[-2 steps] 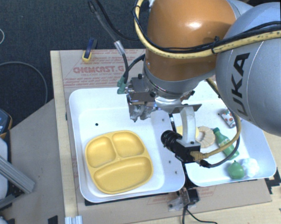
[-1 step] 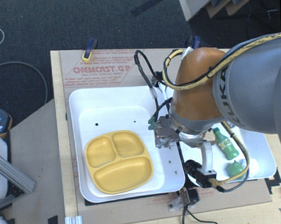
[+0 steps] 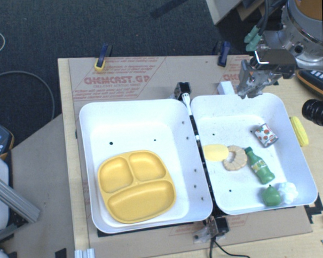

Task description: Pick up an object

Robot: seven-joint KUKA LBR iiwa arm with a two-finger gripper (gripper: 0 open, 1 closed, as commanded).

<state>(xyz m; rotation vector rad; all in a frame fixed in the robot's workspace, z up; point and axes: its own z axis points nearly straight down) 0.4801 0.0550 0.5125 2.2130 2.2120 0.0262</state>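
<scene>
My gripper point(image 3: 250, 90) hangs over the far rim of the right bin point(image 3: 291, 163), open with nothing between its fingers. Down in that bin lie a small red-and-white carton point(image 3: 264, 135), a flat yellow piece point(image 3: 215, 152), a beige ring-shaped biscuit point(image 3: 235, 159), a green bottle point(image 3: 259, 166) on its side, a round green toy point(image 3: 271, 196) and a white crumpled lump point(image 3: 287, 190). All of them sit nearer the camera than the gripper, and none touches it.
The left bin point(image 3: 97, 123) holds a yellow divided tray point(image 3: 136, 184). A yellow bar point(image 3: 299, 130) lies on the right bin's outer rim. Clamps point(image 3: 100, 58) and a black fitting point(image 3: 182, 89) sit on the cardboard behind the bins.
</scene>
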